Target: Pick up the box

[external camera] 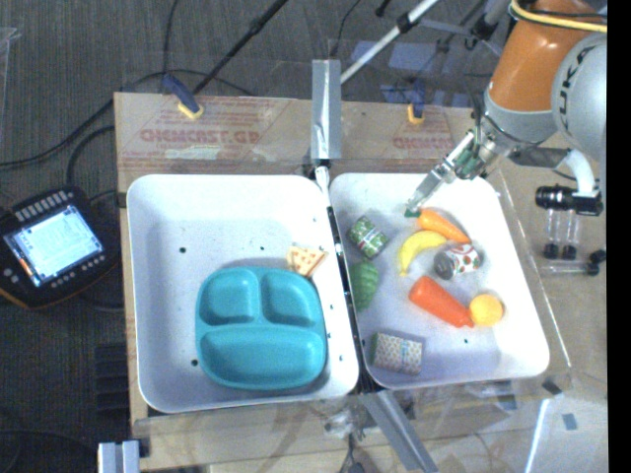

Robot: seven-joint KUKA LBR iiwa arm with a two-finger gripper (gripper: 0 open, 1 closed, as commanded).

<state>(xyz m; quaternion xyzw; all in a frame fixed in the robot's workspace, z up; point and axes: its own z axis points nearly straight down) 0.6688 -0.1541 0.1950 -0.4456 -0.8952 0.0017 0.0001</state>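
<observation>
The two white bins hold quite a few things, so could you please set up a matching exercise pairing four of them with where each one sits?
Things:
1. teal divided tray
2. patterned box
3. cheese wedge
4. banana

Places:
A. right bin, near its front edge
B. left bin, just above the tray's upper right corner
C. right bin, below the tip of the hand
D. left bin, filling much of its lower middle

Pairs: 1-D, 2-A, 3-B, 4-C
</observation>
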